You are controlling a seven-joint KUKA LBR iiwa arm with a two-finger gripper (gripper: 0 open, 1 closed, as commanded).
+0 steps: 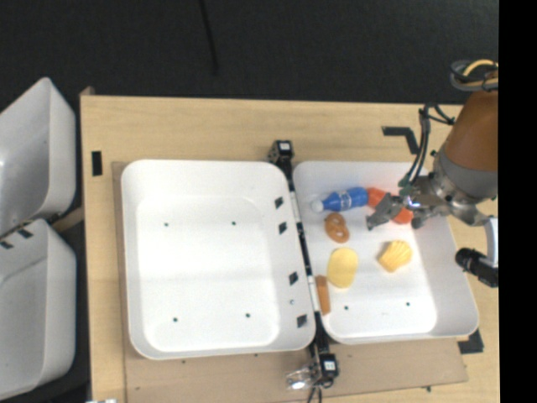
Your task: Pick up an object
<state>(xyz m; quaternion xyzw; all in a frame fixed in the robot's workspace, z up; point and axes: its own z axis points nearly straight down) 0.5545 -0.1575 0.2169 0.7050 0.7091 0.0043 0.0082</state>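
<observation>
While reaching from the right, arm [470,154] hangs over right bin [449,309].

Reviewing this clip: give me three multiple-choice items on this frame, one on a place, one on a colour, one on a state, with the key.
1. Which bin holds the objects?
A. left bin
B. right bin
C. both

2. What colour is the bottle?
A. blue
B. green
C. black

3. How does the bottle lie?
A. upright
B. on its side
C. lifted off the bin floor

Key: B, every item sits in the right bin; A, the bottle has a blue body; B, it lies flat on the bin floor, left of the pincer.
</observation>
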